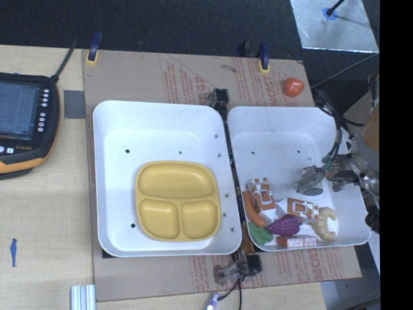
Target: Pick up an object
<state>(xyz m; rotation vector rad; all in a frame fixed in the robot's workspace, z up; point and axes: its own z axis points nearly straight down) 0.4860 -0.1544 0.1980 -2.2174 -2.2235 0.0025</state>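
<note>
Toy foods cluster at the right bin's (pixel 284 124) six o'clock: purple grapes (pixel 284 225); orange carrot (pixel 253 210); pale croissant (pixel 326 223).

Both white bins, the left bin (pixel 110 173) and the right bin (pixel 277 131), look like smooth moulded plastic with a soft sheen, and the yellow divided tray (pixel 177 200) in the left one is plastic too, smooth and slightly glossy. They rest on a matt brown cardboard sheet (pixel 161 76) printed with faded red lettering, laid over a pale wood-grain worktop (pixel 45 237). At the right edge the tool (pixel 312 179) appears as dull grey metal, and the small red ball (pixel 293 86) on the cardboard looks shiny.
</note>
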